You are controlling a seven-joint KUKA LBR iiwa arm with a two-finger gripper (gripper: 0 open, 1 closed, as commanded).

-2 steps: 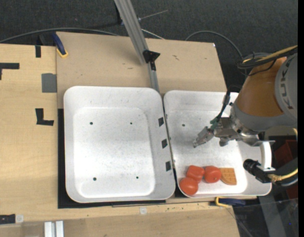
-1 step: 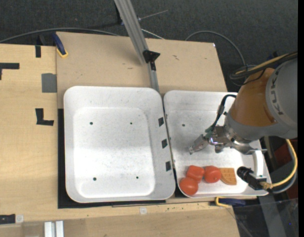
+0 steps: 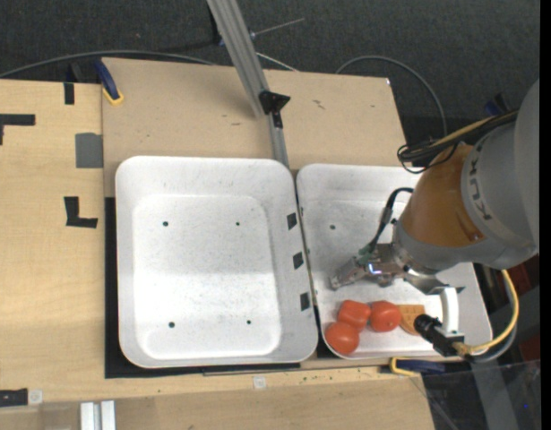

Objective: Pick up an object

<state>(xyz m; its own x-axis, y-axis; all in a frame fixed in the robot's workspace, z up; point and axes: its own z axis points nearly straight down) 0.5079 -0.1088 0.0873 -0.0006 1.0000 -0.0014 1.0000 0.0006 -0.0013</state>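
A cluster of three red-orange rounded pieces (image 3: 362, 322) lies in the near part of the right bin (image 3: 347, 200), with a small tan piece (image 3: 411, 317) at its right end. My gripper (image 3: 347, 278) hangs low over the right bin, just above and slightly left of that cluster, and its grey metal fingers (image 3: 340, 281) point left. Nothing shows between them. The grey arm with its orange band (image 3: 441, 209) comes in from the right and covers the right side of this bin.
The left bin (image 3: 203, 258) sits beside the right one, with a raised divider edge (image 3: 295, 258) between them. A slanted metal rod (image 3: 244, 52) stands behind the bins. Bench top surrounds both bins.
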